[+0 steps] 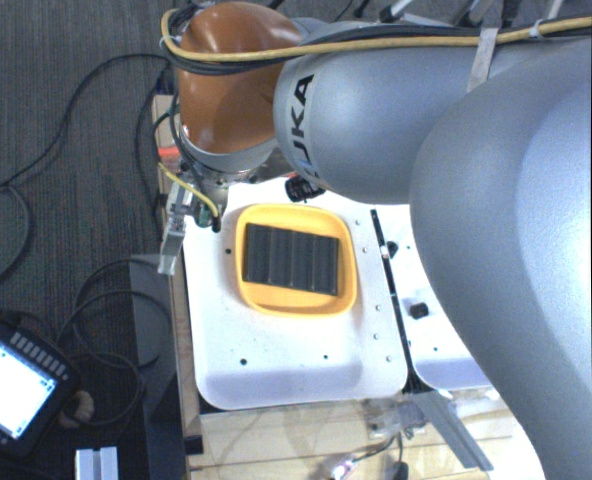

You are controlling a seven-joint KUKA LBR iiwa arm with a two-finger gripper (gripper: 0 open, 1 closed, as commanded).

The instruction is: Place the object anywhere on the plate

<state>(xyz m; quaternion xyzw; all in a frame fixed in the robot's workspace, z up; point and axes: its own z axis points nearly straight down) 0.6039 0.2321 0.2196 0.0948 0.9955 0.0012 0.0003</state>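
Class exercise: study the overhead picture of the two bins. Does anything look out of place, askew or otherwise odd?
One thing stands out: the gripper hangs past the left bin's left rim, over the bench edge instead of above the yellow plate. The plate sits slightly askew in that bin, with a dark ridged object lying on it. Nothing looks spilled or damaged.

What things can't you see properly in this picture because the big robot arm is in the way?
- Right bin: in the camera view the grey arm covers most of it, so what lies inside is hidden.
- Gripper: it hangs off the left bin's left edge, too small and blurred to tell open from shut.
- Object to place: cannot be picked out; the yellow plate shows a dark ridged patch, too unclear to name.
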